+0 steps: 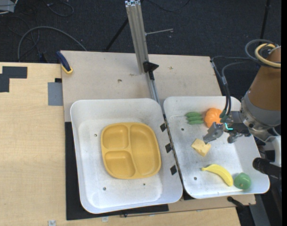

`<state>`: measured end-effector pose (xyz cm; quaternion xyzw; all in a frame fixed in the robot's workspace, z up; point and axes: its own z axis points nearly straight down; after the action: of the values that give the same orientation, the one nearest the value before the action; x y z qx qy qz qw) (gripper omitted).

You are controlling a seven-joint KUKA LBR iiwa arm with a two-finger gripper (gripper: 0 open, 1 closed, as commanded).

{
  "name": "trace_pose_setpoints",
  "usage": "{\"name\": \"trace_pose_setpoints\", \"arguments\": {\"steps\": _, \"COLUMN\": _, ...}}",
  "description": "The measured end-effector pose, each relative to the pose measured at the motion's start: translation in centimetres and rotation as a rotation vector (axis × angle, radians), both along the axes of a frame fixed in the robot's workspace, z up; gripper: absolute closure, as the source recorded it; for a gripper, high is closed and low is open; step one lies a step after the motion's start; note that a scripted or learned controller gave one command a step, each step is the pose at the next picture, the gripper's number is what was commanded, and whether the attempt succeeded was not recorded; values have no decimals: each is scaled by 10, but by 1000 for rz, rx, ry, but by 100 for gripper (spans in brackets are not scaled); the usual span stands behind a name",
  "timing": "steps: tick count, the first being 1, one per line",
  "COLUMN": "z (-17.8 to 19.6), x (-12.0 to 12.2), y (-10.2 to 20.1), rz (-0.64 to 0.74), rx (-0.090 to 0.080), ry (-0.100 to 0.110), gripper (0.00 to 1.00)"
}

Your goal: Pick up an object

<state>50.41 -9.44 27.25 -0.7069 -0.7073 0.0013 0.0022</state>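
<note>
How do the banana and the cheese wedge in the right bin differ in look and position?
The banana is long, curved and bright yellow; the cheese wedge is short, blocky and paler. The banana lies toward the bin's near edge beside a green fruit; the cheese wedge sits mid-bin, just below the gripper. Both rest loose on the right bin floor.

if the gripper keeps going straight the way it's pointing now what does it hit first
Probably the pale yellow cheese wedge: the gripper points down and left at it in the right bin. Depth is unclear, so it could reach the bin floor first.
</note>
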Motion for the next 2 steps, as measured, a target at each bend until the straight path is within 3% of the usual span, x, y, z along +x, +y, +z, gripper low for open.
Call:
{"name": "trace_pose_setpoints", "arguments": {"steps": 1, "z": 0, "x": 0, "y": 0, "rz": 0, "rx": 0, "ry": -1, "gripper": 0}}
{"name": "trace_pose_setpoints", "arguments": {"steps": 2, "z": -44, "x": 3, "y": 4, "rz": 0, "rx": 1, "ry": 4, "gripper": 0}}
